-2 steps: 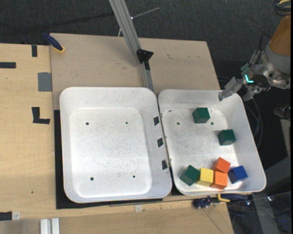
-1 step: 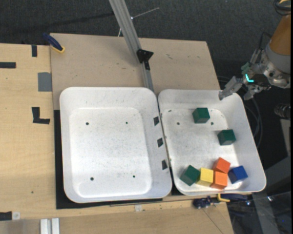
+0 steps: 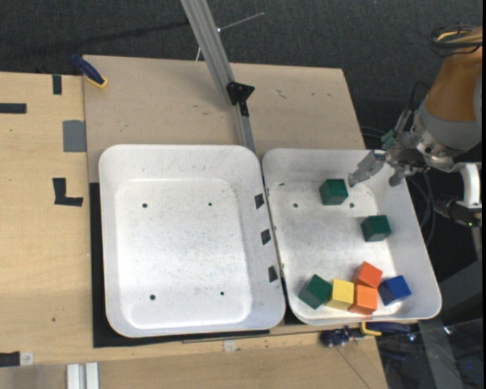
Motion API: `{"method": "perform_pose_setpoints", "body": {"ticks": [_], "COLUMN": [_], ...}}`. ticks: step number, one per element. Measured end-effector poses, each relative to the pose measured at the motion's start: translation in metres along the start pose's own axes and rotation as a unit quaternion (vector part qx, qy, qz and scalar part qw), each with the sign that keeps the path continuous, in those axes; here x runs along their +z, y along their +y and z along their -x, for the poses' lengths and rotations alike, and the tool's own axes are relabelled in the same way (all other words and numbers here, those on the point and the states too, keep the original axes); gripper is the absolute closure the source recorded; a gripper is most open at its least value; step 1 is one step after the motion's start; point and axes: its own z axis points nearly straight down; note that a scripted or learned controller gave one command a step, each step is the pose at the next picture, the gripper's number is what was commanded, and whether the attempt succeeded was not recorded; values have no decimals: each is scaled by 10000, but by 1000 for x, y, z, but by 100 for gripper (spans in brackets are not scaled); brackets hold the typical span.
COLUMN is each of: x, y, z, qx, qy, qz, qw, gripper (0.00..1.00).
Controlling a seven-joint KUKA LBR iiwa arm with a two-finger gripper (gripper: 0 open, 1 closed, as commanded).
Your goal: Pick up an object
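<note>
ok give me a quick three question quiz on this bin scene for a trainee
1. True or false: every block lies in the right bin.
2. How many green blocks are there?
3. Which block lies nearest the pincer? A) blue block B) upper green block C) yellow block

Key
1. True.
2. Three: the upper green block, the middle green block and the lower green block.
3. B. The blue block and yellow block sit at the near end beside two orange blocks.
</note>
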Motion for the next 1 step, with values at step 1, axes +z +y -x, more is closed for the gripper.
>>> {"method": "perform_pose_setpoints", "body": {"ticks": [1], "x": [44], "y": [-1], "z": [-1], "qx": [-1], "qy": [-1], "qz": [7], "qw": [10000], "gripper": [0]}}
